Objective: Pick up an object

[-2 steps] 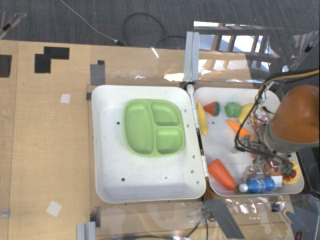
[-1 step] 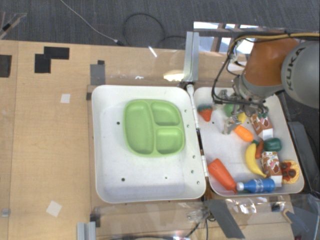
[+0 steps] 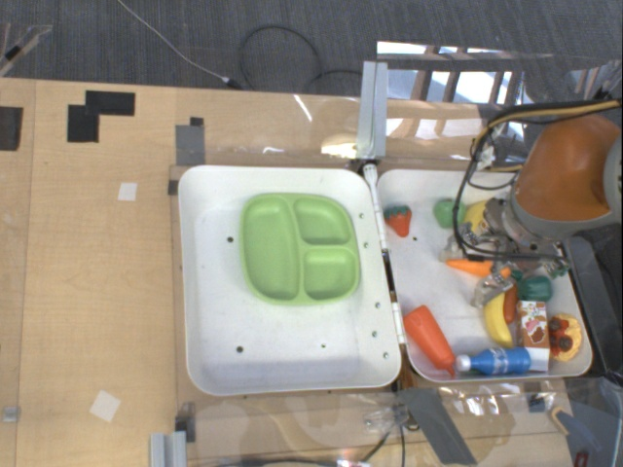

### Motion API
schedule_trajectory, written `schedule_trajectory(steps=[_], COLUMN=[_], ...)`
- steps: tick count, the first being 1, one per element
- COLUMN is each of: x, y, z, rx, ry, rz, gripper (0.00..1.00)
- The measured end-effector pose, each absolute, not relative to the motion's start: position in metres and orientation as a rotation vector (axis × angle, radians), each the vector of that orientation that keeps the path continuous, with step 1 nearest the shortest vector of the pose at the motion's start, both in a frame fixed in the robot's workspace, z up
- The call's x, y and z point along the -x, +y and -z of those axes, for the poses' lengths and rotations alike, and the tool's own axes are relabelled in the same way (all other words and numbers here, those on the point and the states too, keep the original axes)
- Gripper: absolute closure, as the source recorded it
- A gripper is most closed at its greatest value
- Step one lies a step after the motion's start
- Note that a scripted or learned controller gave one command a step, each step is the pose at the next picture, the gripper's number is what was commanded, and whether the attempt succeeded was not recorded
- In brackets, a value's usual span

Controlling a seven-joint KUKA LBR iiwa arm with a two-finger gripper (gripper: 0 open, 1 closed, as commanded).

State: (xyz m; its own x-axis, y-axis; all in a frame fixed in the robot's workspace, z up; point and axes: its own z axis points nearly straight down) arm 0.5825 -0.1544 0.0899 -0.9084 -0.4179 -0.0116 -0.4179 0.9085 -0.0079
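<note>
- Camera view: 2 shallow white bins sit side by side on the wooden bench, the left bin (image 3: 209, 358) and the right bin (image 3: 428, 188) touching along their shared edge.
- A green divided plate (image 3: 298, 247) with 3 compartments lies in the middle of the left bin.
- The arm (image 3: 569, 168), grey with an orange band, reaches in over the right bin's right edge.
- The gripper (image 3: 508, 270) hangs low over the right bin's right half, among the objects; how far its tool is spread cannot be told from here.
- The objects to pick all lie in the right bin: a strawberry (image 3: 398, 220) near the left edge, a large carrot (image 3: 429, 338) at the front left corner, and a blue bottle (image 3: 504, 362) lying along the front edge.
- A small orange carrot (image 3: 469, 268) and a banana (image 3: 497, 318) lie just beside the gripper.
- A red carton (image 3: 531, 324) and a pastry with berries (image 3: 565, 335) rest near the front right corner.
- A green round object (image 3: 445, 211) sits toward the back edge, partly behind cables.
</note>
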Motion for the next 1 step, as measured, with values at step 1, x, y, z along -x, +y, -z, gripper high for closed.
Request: schedule_trajectory(steps=[1], x=[-0.5909], y=[-0.1035], z=[-0.0900], rx=[0.422], ry=[3.098], rz=[0.004], gripper=[0.00])
